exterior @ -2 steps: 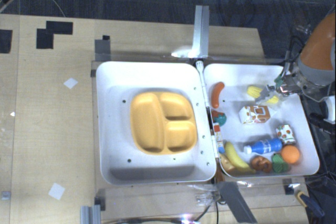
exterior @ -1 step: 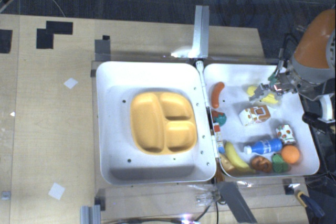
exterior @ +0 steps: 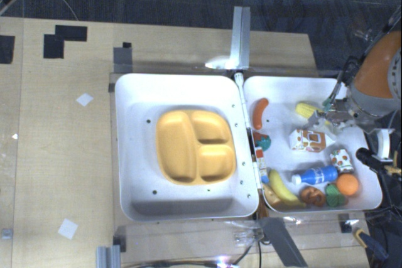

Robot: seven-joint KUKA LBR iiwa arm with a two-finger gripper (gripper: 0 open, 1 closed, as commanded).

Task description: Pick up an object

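Grey arm with orange band reaching in from right, gripper low over right white bin, just right of yellow corn cob; grip state impossible to tell. Orange sausage, white printed carton, blue bottle, yellow banana, orange ball also in right bin. Yellow three-compartment tray in left white bin.

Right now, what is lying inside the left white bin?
Inside the left bin lies one yellow divided tray, with three compartments. Whatever is under the tray is covered.
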